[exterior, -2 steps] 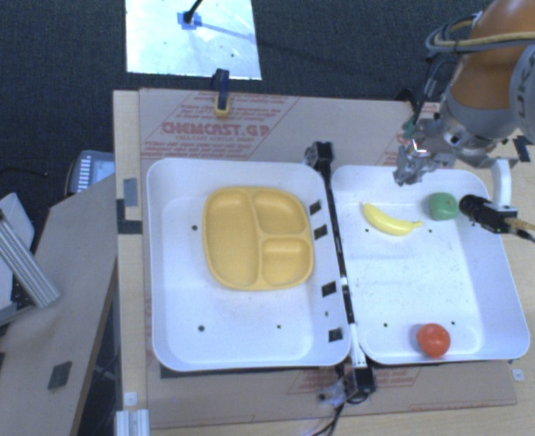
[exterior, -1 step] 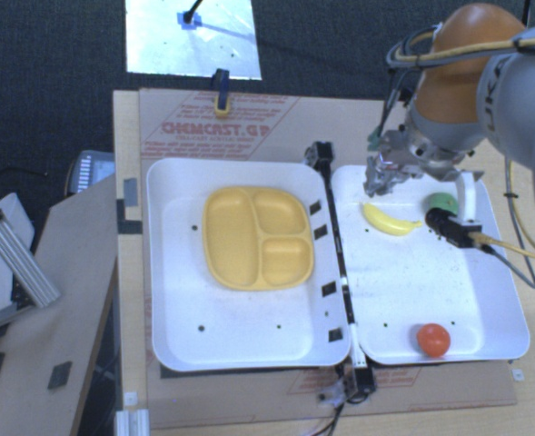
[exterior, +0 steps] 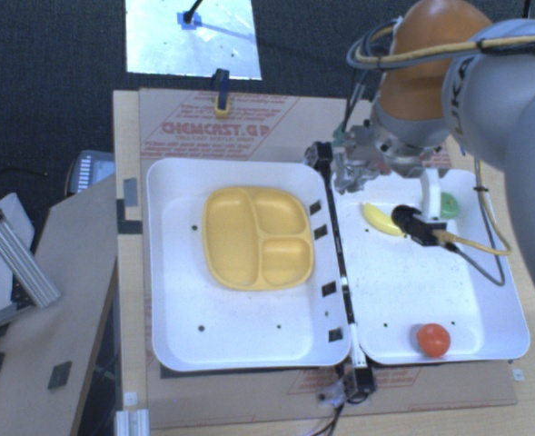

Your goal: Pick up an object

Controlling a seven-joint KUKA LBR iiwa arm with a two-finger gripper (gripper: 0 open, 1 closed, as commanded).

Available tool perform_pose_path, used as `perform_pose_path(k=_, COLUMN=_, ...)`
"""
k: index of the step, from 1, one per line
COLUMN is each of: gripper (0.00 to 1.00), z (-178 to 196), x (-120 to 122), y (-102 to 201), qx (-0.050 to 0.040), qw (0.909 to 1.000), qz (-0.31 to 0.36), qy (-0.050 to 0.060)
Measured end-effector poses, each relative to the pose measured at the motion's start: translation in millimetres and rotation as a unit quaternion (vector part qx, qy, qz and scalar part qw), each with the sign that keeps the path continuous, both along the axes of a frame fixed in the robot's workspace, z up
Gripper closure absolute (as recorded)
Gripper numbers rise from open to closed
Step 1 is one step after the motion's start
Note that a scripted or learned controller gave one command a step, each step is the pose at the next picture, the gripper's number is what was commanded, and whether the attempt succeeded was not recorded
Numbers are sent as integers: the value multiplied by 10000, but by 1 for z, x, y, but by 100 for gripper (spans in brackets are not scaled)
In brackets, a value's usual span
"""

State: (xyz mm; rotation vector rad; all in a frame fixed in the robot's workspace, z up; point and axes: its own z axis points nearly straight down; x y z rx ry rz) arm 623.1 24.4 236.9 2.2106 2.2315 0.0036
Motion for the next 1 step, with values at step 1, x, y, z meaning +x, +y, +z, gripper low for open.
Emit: perform_pose_path(k=1, gripper=100, z=3, x=-15, y=52, qx=5, qw=10000, qz=3, qy=9)
